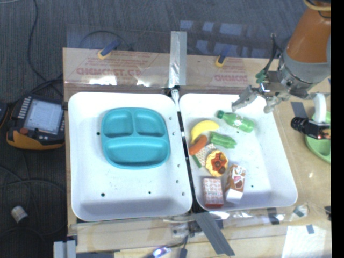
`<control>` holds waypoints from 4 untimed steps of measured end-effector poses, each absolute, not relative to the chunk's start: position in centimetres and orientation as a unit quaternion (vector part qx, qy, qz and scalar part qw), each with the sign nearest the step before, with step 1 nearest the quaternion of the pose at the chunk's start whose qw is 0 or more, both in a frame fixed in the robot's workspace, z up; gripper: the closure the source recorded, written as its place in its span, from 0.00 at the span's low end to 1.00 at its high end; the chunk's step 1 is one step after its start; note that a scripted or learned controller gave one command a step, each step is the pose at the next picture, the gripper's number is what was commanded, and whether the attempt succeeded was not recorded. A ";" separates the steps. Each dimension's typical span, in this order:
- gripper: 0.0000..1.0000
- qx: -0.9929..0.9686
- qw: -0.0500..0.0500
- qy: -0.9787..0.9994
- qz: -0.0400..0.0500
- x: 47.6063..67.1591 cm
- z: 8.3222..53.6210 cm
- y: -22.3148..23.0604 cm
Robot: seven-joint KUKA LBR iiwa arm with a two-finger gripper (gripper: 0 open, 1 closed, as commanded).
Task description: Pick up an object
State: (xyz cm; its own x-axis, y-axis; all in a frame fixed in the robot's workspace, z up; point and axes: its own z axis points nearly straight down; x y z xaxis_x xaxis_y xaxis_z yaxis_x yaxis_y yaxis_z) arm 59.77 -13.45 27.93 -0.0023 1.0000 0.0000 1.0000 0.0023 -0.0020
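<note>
At the near end of the right bin (279,160) we find a red packet (213,191) and a small carton (236,180) side by side. Beyond them lie a pizza toy (216,163), a carrot (197,144), a green pod (223,140) and a yellow banana (204,127). Further back lies a green bottle (236,121). The left bin (80,160) holds a teal divided tray (134,137). At the far edge we see the gripper (257,101) above the bottle, fingers spread, grasping nothing.
</note>
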 end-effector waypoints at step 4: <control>0.00 -0.854 -0.001 -0.520 -0.002 50.8 10.9 -10.5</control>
State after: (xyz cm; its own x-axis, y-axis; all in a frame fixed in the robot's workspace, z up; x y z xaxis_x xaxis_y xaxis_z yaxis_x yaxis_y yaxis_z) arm 50.78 -10.54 10.85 0.4600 0.8879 0.0024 0.8879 -0.4600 0.0049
